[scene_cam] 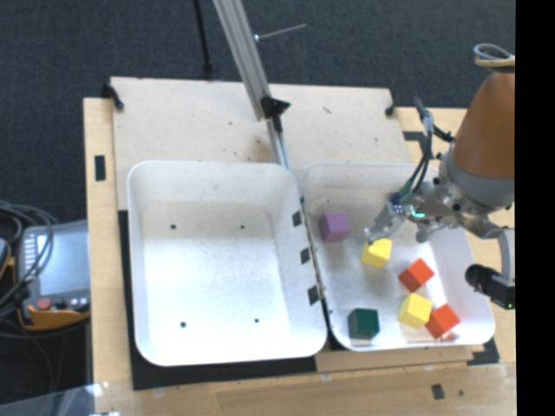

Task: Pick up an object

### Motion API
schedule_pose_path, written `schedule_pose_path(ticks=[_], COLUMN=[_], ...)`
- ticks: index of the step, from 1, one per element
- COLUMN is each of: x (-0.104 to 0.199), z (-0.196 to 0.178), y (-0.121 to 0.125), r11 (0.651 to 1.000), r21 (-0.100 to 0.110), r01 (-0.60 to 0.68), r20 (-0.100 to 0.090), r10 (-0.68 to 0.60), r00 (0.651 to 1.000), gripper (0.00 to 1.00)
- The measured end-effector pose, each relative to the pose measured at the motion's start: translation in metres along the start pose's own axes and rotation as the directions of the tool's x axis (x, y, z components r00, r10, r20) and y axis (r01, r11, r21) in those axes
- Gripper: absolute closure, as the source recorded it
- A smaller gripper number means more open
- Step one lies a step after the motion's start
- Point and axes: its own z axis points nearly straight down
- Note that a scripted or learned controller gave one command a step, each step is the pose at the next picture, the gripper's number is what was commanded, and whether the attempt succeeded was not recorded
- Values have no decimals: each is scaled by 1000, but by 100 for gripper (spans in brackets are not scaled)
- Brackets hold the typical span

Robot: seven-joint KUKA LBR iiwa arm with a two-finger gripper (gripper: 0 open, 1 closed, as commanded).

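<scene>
A grey box (52, 271) with cables sits at the far left, off the surface (251, 115). The left bin (147, 189) comes next, with a slanted metal rail (247, 50) rising above its far right corner. In the right bin (347, 180) lie six blocks. Nearest the shared wall are a purple cube (334, 225) and, toward the near rim, a dark green cube (363, 323). Further right a yellow cube (377, 253) lies mid-bin, with the claw (382, 226) poised right over its far edge, touching or just above it; whether the claw is released or clenched cannot be told, and no block is seen between its tips. To the right lie an orange cube (417, 275), a second yellow cube (415, 310) and a second orange cube (443, 320), the last two touching by the near rim. The arm (481, 146) reaches in from the right, above the bin's far right part, with loose cables (425, 159) hanging beside the wrist
</scene>
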Motion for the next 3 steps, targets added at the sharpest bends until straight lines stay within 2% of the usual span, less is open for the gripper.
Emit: schedule_pose_path(ticks=[1, 2, 3], x=[-1, -9, -8], z=[-2, 58, 101], y=[0, -2, -1], r11=[1000, 1000, 1000], r21=[-4, 4, 3], r01=[-4, -5, -5], r20=[1, 1, 1], r10=[4, 5, 5], r00=[1000, 1000, 1000], gripper=[0, 0, 0])
